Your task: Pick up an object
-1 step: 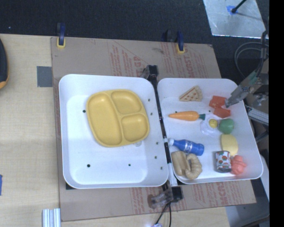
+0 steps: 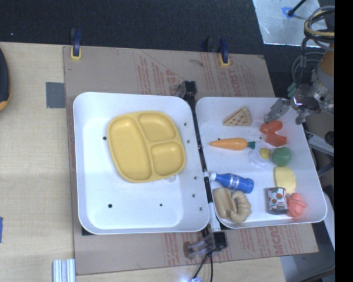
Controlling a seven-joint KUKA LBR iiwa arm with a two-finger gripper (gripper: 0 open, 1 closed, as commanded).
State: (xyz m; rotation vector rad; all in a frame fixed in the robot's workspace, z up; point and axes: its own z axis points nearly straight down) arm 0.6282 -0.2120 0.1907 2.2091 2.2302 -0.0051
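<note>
Two white bins sit side by side on the bench, their inner walls touching along the middle. The left bin [image 2: 94, 216] carries one yellow divided plate [image 2: 146, 145] with three compartments, set toward its far right, leaving a broad bare floor along its near and left sides. The right bin [image 2: 212, 113] is crowded: one wedge of bread [image 2: 238, 117] near the far wall, one carrot [image 2: 229, 144] lying crosswise with open floor around it, one red piece [image 2: 273, 133] at the far right, one small yellow ball [image 2: 265, 154] just beside one green ball [image 2: 281, 155], one yellow lemon-like piece [image 2: 285, 178], one blue bottle [image 2: 234, 183] lying near the inner wall, one tan pastry [image 2: 232, 205] in the near left corner, one small can [image 2: 276, 200] touching one pink piece [image 2: 296, 205] at the near right edge. The claw [image 2: 286, 104] hangs over the far right rim, just above the red piece, holding nothing; whether it is released or clenched cannot be told.
</note>
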